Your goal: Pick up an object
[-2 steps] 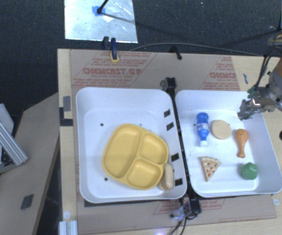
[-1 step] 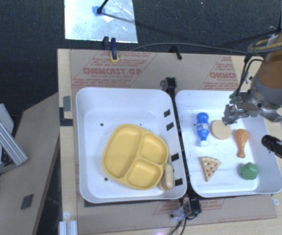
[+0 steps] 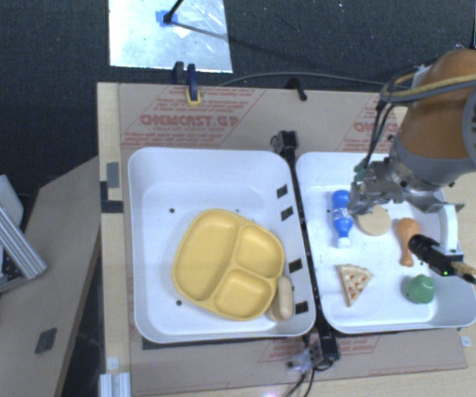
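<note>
My gripper [image 3: 365, 198] hangs low over the back of the right bin [image 3: 387, 317], between a blue bottle [image 3: 341, 217] with a white cap on its left and a round tan cookie [image 3: 376, 222] just below it. An orange drumstick [image 3: 406, 239] lies to the right of the cookie. Nearer the front lie a pizza slice [image 3: 353, 282] and a green round piece [image 3: 420, 289]. Nothing shows as lifted off the bin floor.
The left bin [image 3: 155, 222] holds a yellow divided plate [image 3: 228, 263], with a beige bread-like piece [image 3: 283, 298] against its right front edge. A black divider [image 3: 300, 238] runs between the bins. The arm's grey and orange body [image 3: 444, 122] overhangs the right bin's back corner.
</note>
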Controlling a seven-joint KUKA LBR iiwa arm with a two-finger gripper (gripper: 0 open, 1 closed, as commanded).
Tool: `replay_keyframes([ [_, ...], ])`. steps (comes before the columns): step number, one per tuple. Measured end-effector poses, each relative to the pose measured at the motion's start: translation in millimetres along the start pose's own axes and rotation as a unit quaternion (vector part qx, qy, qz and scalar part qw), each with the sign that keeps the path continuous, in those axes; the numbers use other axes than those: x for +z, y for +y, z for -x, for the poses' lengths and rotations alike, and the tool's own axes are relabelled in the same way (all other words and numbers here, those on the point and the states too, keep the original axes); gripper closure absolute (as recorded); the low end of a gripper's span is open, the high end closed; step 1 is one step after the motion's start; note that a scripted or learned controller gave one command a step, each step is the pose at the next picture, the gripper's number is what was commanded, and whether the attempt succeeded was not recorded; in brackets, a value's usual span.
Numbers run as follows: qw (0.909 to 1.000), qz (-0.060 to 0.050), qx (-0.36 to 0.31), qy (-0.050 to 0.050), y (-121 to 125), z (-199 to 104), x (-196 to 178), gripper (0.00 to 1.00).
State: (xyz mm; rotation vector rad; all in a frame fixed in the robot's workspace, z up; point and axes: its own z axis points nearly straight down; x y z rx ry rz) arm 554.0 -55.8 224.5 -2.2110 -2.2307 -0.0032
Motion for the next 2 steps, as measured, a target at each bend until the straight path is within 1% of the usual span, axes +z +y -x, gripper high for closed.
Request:
replay_keyframes([
  [2,1.0000,0.000,-0.001,0.000,-24,-122,-7,1.00],
])
